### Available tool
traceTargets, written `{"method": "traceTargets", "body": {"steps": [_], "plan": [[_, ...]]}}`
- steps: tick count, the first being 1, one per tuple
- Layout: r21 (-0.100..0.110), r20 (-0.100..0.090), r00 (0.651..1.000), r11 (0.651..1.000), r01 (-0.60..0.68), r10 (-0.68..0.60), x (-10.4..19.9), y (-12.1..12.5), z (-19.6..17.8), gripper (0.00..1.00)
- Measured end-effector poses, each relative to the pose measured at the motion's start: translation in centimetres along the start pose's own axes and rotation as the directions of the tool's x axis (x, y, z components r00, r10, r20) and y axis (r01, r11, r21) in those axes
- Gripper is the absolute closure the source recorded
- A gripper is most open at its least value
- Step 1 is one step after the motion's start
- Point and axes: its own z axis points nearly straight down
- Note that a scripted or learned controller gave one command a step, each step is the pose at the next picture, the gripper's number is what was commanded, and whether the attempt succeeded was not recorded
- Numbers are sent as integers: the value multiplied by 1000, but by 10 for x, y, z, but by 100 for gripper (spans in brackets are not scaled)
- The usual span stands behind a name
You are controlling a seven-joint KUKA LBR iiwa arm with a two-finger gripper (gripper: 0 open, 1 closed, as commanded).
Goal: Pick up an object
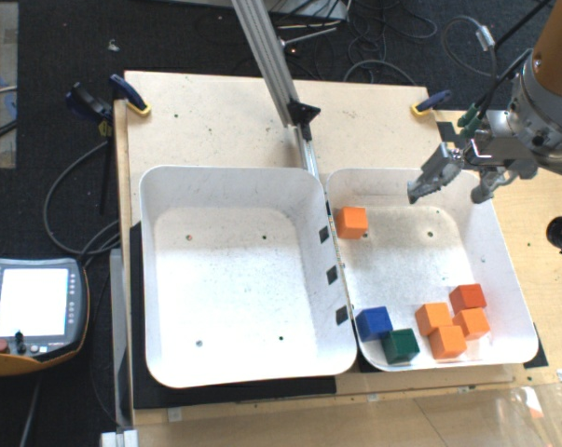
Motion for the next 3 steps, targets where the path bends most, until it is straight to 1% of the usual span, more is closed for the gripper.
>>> {"method": "traceTargets", "body": {"steps": [1,2,3], "plan": [[13,1,1000,1000,-9,9,-32,6,38,0],[0,2,1000,1000,-7,7,-56,0,-50,0],[4,4,1000,1000,-10,10,-114,-1,-95,0]]}}
